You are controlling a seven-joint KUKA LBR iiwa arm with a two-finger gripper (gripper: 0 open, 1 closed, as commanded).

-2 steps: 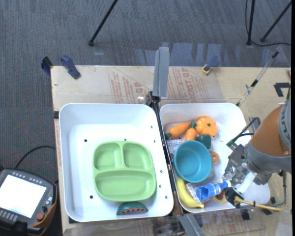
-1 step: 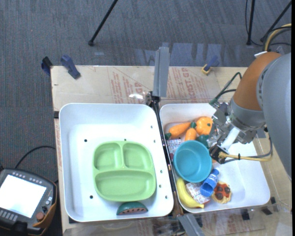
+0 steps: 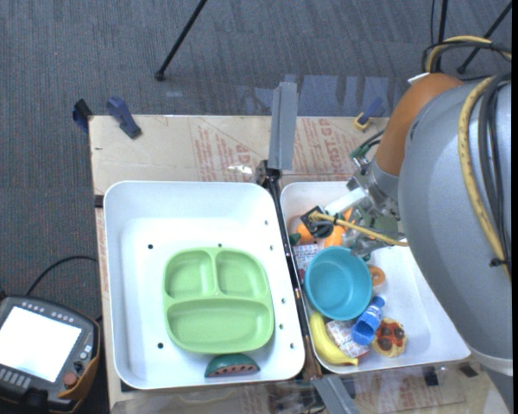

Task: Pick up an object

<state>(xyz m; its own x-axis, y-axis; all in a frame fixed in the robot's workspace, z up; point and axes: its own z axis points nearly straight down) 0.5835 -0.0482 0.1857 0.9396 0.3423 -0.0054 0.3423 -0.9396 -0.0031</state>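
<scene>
I had reached in from the right, my grey arm [image 3: 466, 222] covering much of the right bin [image 3: 440, 326], and my gripper [image 3: 363, 198] hung over that bin's far end; whether it was open or closed I could not tell. Just beneath it lay an orange object [image 3: 306, 231] with a thin wooden stick [image 3: 363, 228] across it. Nearer the camera sat a blue bowl [image 3: 337, 283], with a banana [image 3: 326, 341] along the front edge and a small blue bottle [image 3: 369, 322] beside it. In the left bin [image 3: 129, 222] rested a green divided plate [image 3: 217, 300], and a watermelon slice toy [image 3: 231, 366] lay at the front wall
</scene>
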